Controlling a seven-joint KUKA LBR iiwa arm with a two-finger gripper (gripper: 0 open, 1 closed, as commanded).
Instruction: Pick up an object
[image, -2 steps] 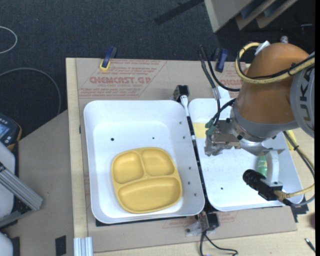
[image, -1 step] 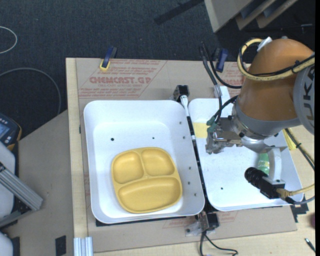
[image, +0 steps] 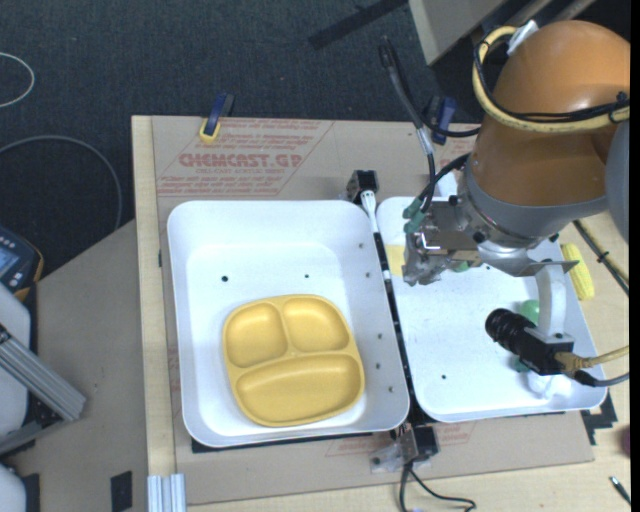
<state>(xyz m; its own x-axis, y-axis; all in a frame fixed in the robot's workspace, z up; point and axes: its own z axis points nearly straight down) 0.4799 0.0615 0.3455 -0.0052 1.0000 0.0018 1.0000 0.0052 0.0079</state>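
Note:
My gripper (image: 424, 262) hangs low over the far left part of the right bin (image: 470, 385), under the big orange and grey wrist. A small yellow object (image: 396, 260) lies right beside it, against the bin's left wall, partly hidden by the gripper. A green object (image: 529, 311) peeks out behind the arm toward the right side of that bin, and a yellow piece (image: 581, 278) lies at its right rim. A yellow divided plate (image: 292, 358) rests in the left bin (image: 200, 240), well away from the gripper.
The two white bins sit side by side on a brown cardboard sheet (image: 250, 160). A black clamp (image: 362, 185) sits at the far end of the seam between them. The arm covers much of the right bin's far half.

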